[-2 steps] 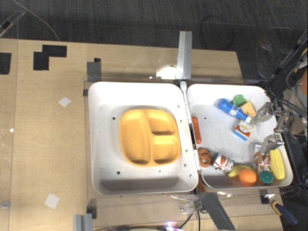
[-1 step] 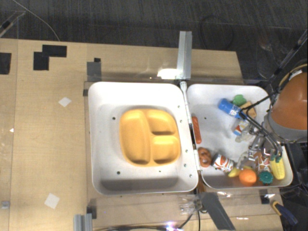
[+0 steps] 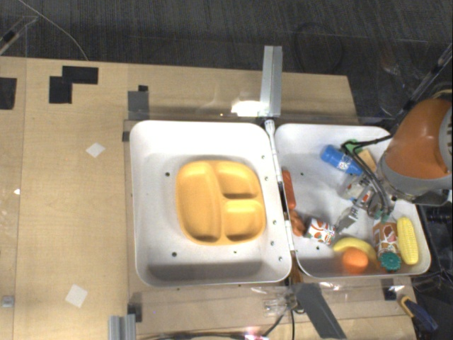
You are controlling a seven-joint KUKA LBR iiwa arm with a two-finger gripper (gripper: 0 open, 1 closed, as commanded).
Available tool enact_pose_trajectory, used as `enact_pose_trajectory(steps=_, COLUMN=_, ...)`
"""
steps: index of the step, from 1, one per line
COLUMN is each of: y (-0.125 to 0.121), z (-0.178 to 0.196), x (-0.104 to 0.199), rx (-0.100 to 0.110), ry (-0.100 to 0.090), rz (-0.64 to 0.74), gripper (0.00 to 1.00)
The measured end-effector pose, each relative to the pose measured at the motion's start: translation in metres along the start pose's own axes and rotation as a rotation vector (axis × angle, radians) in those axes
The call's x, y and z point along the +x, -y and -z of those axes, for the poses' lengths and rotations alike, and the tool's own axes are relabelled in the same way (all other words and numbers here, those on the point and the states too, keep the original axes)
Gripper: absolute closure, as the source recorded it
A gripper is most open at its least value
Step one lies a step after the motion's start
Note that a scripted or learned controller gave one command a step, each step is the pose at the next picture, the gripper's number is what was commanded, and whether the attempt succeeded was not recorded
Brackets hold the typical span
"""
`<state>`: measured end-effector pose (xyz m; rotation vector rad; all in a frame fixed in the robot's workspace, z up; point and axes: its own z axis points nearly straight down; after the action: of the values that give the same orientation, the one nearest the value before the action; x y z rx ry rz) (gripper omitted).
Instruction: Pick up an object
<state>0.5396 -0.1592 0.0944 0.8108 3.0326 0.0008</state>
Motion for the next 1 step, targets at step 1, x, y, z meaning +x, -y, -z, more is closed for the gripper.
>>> enact_pose_trajectory(steps=1, y=0.0169, z=-0.0062, x=-0.0296, rx=-0.004, ry=0.008, rz=0.003, gripper=0.00)
